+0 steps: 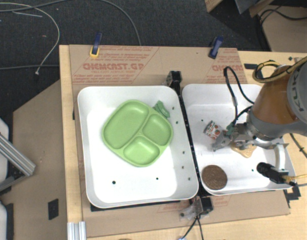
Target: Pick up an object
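Small things lay in our right bin [243,96]: a little printed can [211,129], a tan block [243,149], and a brown round disc [214,177]. Our gripper [224,140] hung low between can and block; we could not tell how it was set. It might have knocked the can away or grabbed nothing.

Red print on the cardboard sheet [143,59] just behind the left bin [88,134] reads roughly "CHEMCAST GP", with smaller lines beneath it too blurred to make out; similar unreadable red print sits behind the right bin [243,91].
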### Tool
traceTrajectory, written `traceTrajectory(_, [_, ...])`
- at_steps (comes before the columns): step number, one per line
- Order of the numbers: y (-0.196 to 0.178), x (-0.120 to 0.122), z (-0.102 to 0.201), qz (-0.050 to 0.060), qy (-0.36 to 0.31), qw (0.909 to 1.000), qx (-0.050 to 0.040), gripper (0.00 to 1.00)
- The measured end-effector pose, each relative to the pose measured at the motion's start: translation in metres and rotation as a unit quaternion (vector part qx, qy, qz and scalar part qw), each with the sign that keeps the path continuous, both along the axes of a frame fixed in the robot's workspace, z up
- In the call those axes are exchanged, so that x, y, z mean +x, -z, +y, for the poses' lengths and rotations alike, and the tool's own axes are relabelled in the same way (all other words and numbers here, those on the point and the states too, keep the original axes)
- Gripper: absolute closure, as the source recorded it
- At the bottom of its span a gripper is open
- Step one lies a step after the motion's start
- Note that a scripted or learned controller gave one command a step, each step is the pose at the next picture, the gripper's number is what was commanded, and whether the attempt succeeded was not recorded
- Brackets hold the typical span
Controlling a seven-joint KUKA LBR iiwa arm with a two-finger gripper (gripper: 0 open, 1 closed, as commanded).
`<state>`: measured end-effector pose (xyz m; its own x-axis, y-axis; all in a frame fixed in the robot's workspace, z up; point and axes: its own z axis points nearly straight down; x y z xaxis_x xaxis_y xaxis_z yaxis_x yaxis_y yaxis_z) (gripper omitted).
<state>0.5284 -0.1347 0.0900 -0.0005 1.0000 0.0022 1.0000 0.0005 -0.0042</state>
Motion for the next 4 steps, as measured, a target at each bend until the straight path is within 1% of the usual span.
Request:
traceTrajectory(1, [0.002,0.001,-0.001,-0.003,0.001,1.0000,-0.0008,0.00])
traceTrajectory(2, [-0.011,0.004,-0.004,-0.008,0.002,1.0000,-0.0045,1.00])
traceTrajectory(3, [-0.069,-0.003,-0.008,-0.005,0.001,1.0000,-0.0018,1.00])
traceTrajectory(4, [-0.130,0.005,-0.012,-0.006,0.000,1.0000,-0.0021,1.00])
